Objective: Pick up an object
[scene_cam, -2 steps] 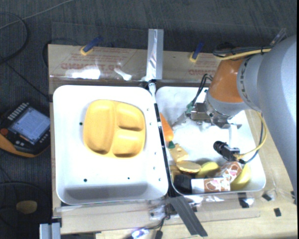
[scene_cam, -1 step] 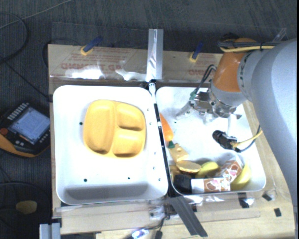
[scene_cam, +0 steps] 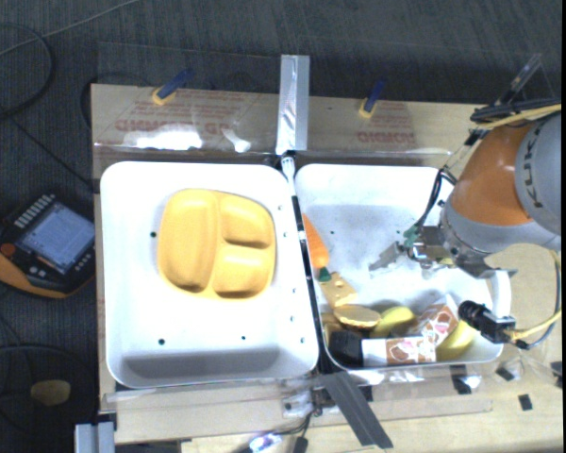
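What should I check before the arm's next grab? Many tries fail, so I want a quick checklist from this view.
1. Objects within reach: ok, a pile lies along the near edge of the right bin.
2. Gripper over that bin: ok, above bare floor, away from the pile.
3. Something held: cannot tell.
4. Easy target: not ok, the bottle, the lemon and the rest crowd together.
5. Left bin: ok, the yellow tray lies flat.
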{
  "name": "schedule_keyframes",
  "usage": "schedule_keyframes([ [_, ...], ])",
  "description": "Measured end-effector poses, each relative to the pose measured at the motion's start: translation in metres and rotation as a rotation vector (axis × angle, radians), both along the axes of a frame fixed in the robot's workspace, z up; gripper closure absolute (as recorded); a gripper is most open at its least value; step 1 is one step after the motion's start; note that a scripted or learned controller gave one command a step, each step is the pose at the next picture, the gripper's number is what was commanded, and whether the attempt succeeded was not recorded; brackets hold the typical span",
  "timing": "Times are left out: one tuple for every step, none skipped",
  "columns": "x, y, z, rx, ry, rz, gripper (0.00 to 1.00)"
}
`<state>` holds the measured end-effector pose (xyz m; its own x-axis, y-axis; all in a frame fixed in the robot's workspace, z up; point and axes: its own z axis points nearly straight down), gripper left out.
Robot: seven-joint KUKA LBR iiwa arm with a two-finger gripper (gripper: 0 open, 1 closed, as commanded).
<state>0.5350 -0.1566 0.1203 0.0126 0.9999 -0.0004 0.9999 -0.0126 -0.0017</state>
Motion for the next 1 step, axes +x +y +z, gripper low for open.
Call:
schedule_keyframes([
  [-0.0458,0.0034,-0.0298,-0.004,-0.018,0.075,0.0],
])
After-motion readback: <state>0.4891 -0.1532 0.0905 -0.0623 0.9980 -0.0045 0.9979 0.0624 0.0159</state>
